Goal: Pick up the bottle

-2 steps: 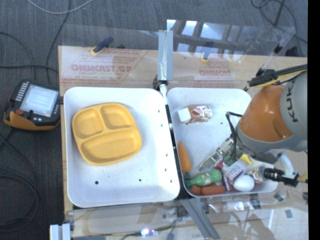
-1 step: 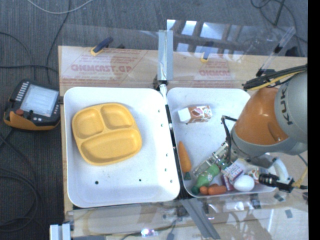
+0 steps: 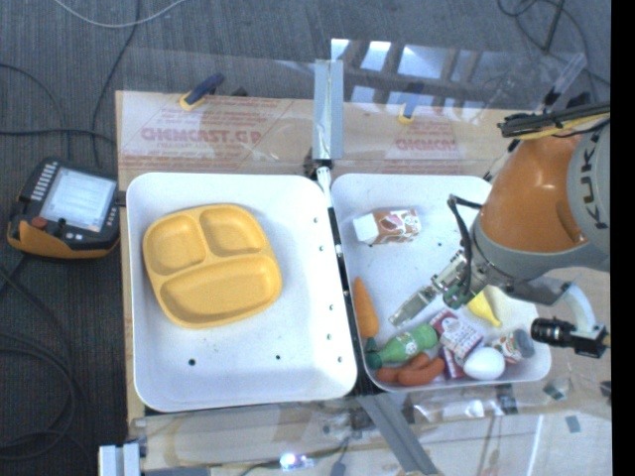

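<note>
grey carpet w/ cables round bench (image 3: pixel 198 132); claw (image 3: pixel 417 303) over right bin (image 3: pixel 397 191), above bottle (image 3: pixel 409 344), grip state unclear.

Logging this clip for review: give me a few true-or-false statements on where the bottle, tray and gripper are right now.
1. The green bottle lies in the right bin. True.
2. The yellow tray sits in the right bin. False: it is in the left bin.
3. The gripper holds the bottle. False: it hangs just above it, with nothing between its fingers.
4. A carrot lies by the right bin's left wall. True.
</note>
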`<state>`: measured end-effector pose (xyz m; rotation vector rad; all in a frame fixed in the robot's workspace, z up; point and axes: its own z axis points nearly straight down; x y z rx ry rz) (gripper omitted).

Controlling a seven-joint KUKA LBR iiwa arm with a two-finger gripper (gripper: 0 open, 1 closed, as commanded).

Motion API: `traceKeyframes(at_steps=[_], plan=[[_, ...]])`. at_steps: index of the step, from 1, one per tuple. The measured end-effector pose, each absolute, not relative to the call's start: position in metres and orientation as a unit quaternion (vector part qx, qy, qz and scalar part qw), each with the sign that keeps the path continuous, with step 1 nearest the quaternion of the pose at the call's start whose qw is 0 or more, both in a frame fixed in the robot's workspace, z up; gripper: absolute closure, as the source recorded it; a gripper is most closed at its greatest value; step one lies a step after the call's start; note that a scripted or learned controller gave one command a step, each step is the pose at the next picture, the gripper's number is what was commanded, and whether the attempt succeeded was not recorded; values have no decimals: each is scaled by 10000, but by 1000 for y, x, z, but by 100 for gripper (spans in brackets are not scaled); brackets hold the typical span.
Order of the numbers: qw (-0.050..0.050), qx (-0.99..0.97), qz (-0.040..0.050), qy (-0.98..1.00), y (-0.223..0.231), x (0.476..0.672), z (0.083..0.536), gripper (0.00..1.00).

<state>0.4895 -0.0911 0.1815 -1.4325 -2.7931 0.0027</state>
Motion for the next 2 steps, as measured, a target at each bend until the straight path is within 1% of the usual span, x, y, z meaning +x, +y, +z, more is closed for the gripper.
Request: traceKeyframes(at_steps=[1,2], plan=[[-52,-4696,-27,-8828,-146,489,89,0],[-86,-4693,-41,-8830,-146,492,98,100]])
